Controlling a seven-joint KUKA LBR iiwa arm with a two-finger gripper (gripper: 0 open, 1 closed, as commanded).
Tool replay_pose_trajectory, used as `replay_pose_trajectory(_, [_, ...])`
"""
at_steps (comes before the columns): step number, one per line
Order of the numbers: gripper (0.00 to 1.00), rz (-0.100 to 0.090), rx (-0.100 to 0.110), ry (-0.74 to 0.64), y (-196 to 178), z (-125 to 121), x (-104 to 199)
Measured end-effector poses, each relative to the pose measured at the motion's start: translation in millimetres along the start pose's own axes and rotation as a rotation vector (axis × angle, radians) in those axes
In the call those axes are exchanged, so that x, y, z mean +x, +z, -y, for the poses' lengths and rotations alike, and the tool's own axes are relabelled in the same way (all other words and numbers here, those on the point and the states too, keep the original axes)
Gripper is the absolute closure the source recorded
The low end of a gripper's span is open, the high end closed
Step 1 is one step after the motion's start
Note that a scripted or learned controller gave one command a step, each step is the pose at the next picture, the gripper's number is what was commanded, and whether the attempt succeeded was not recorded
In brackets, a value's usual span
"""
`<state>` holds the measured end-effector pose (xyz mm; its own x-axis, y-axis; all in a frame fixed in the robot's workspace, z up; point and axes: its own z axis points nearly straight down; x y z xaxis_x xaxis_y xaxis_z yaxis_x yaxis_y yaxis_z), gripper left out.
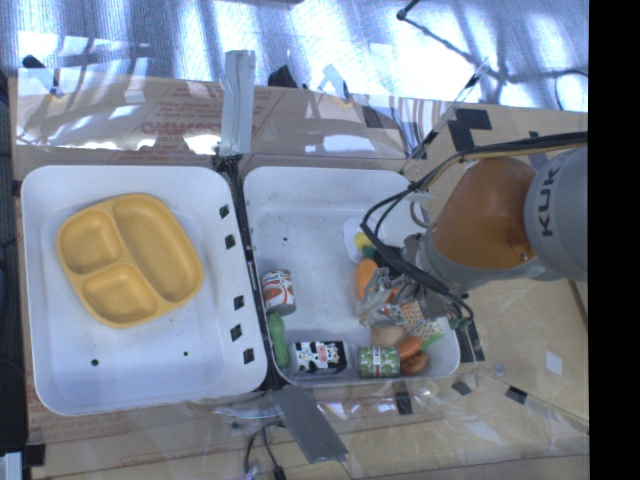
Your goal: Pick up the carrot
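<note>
The carrot [366, 278] is a short orange piece lying in the right bin [310, 208], right of the bin's middle. My gripper [388, 296] is down in that bin, directly at the carrot's right side and over a small heap of toy food. The grey arm with its orange band [488, 218] and black cables comes in from the right above it. The wrist hides part of the carrot and the heap, so I cannot make out whether the carrot is held.
A yellow three-part plate [128, 258] lies in the left bin [60, 368]. In the right bin are a small can [277, 291], a green vegetable [277, 340], a black-and-white carton [318, 356], a green can [378, 361] and red-orange pieces [412, 349] along the front wall.
</note>
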<state>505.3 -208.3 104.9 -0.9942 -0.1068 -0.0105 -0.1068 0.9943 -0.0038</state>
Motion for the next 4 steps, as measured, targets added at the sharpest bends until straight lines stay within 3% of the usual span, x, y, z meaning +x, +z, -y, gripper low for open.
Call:
replay_pose_trajectory(1, [1.0,-0.002,-0.001,0.192,-112,-32,-76])
replay_pose_trajectory(2, [0.0,-0.008,-0.002,0.194,-110,-31,-74])
replay_pose_trajectory(3, [0.0,-0.018,-0.004,0.299,7,5,-47])
replay_pose_trajectory(4, [1.0,-0.008,-0.001,0.291,-8,4,-52])
